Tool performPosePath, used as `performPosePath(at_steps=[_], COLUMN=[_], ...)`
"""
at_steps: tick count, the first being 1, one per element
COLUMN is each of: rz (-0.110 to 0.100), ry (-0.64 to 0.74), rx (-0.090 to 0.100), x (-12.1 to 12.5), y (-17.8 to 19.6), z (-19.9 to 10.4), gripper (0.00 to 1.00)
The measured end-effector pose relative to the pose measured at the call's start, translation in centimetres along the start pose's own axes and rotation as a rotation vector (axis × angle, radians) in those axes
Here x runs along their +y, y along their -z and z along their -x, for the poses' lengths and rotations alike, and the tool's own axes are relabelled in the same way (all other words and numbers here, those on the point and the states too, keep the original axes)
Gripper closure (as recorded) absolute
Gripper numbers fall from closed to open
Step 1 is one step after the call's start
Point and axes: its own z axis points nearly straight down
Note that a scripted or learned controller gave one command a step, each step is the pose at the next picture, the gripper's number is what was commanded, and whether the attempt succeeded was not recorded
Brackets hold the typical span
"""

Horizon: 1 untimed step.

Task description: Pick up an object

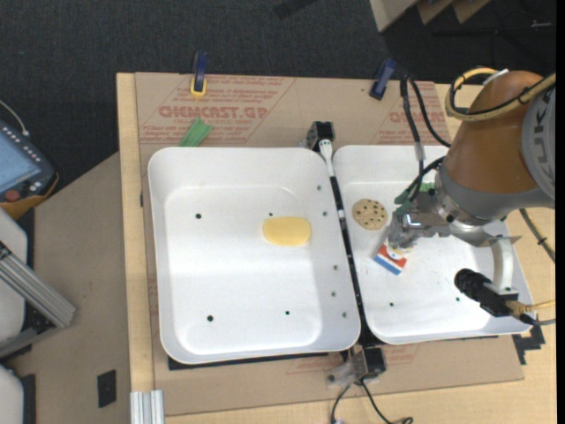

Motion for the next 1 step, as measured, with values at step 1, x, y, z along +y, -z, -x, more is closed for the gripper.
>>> performPosePath(at_steps=[1], rz=[0.013], ry=[0.001], rx=[-0.004], x=[3.62], y=[6.13], z=[-4.44], gripper=[1.00])
